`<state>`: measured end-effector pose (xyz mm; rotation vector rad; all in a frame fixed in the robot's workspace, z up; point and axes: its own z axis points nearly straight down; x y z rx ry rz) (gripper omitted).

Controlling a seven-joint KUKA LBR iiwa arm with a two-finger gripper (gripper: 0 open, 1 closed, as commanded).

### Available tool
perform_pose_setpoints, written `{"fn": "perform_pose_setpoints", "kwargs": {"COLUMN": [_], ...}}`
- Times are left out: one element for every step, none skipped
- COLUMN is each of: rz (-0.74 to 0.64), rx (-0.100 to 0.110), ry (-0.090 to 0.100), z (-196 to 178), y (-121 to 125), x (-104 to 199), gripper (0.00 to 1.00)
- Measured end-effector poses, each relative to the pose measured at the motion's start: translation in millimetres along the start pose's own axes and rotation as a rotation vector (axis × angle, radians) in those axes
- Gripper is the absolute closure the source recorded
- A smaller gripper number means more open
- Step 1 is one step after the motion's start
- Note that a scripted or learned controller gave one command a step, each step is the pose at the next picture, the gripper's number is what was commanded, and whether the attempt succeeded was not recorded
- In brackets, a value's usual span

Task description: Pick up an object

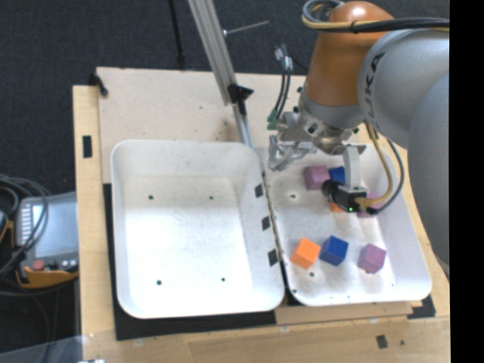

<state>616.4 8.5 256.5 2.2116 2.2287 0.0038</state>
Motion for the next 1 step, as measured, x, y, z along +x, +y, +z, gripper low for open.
{"fn": "perform_pose_setpoints", "kwargs": {"rz": [0.000], "rx": [0.001], "ry": [0.001], "z": [1.0], "y": [10.8], "x": [57.2], "gripper": [1.00]}}
